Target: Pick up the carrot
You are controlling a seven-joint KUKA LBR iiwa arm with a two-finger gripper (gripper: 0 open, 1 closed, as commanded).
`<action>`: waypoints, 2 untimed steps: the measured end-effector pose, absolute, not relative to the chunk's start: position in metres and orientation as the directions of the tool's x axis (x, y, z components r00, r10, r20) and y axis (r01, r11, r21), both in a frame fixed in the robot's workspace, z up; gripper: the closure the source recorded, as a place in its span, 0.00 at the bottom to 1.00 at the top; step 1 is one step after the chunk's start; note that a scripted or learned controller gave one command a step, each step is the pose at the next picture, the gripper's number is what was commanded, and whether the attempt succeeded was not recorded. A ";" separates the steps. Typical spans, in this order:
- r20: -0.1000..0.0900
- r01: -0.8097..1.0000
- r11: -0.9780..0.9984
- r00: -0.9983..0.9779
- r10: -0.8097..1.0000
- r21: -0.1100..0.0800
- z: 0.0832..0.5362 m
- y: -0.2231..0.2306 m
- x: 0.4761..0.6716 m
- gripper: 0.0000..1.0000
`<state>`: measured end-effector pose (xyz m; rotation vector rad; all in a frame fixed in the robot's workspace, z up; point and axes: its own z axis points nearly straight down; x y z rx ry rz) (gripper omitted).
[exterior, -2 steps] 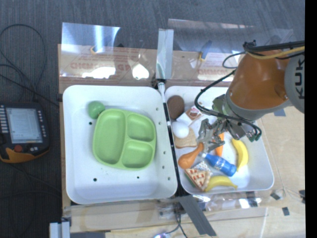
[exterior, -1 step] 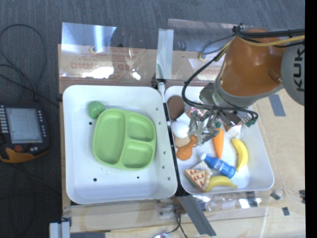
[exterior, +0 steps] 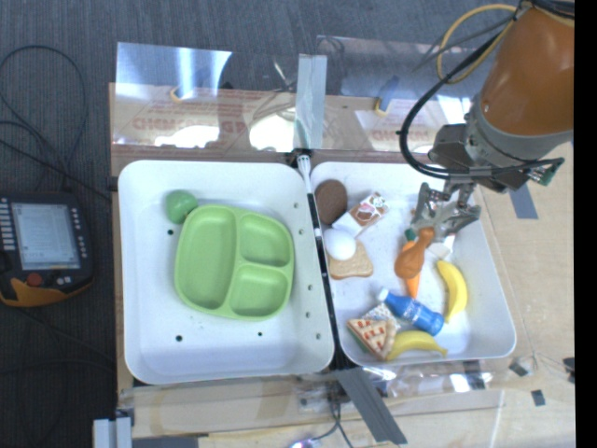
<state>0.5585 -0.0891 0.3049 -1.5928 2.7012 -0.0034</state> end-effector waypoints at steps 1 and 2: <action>-0.002 -0.945 0.327 -0.327 -0.945 0.007 0.181 -0.057 0.483 1.00; -0.002 -0.999 0.049 -0.049 -0.999 -0.002 0.252 -0.124 0.485 1.00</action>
